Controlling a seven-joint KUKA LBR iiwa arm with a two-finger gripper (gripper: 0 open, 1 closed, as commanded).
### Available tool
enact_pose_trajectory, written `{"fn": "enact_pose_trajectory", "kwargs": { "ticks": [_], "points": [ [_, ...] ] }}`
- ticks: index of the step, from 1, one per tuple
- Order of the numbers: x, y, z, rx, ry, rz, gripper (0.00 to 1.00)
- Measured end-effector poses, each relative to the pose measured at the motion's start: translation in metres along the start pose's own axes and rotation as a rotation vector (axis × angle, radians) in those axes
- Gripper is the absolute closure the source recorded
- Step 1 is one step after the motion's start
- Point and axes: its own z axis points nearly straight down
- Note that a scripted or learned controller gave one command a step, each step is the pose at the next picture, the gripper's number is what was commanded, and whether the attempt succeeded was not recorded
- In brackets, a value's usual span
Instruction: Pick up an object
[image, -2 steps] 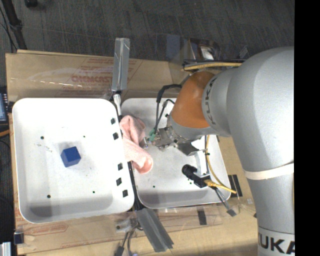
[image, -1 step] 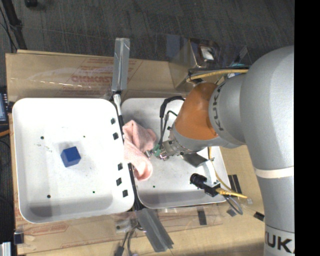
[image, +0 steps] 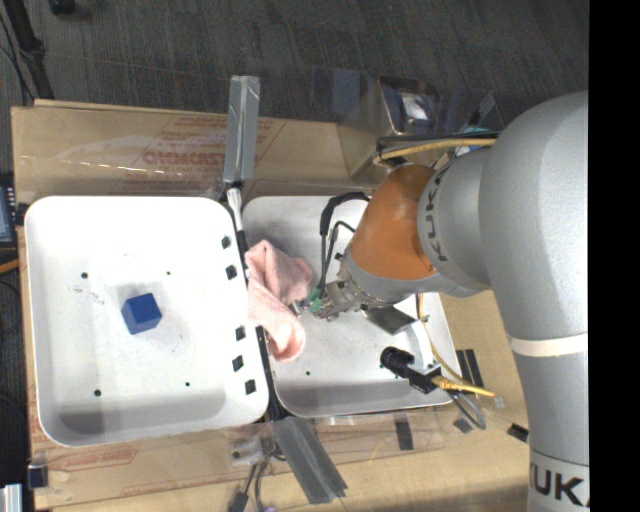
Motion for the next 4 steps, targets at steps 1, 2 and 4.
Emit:
{"fn": "enact_pose_trajectory", "kwargs": {
  "ticks": [1, 2, 4],
  "points": [
    [0.0000, 0.0000, 0.0000, 0.000, 0.000, 0.000, 0.00],
    [0.0000, 0.0000, 0.0000, 0.000, 0.000, 0.000, 0.00],
    [0.0000, 0.0007, -0.0100, 0.001, 0.000, -0.005, 0.00]
  ]
}}
